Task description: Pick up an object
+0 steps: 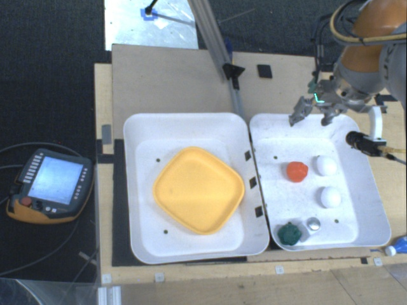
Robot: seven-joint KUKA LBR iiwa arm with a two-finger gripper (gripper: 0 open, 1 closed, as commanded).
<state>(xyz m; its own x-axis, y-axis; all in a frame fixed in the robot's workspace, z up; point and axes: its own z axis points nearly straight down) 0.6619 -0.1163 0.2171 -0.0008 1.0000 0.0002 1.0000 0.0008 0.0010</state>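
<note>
Red ball (pixel 296 171) sits in the right bin (pixel 365 236), nearest of the 5 small objects to the gripper (pixel 316 115). From the gripper, hovering with fingers spread and nothing between them over that bin's far edge, the ball lies down-frame and slightly left.

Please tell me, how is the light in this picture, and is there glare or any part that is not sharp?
Camera view: even, bright light; the white bins are nearly washed out, so the two white balls hardly stand out; strong glare on the floor patch at top; shadows soft and faint; the end effector and the small silver object look slightly blurred.
</note>
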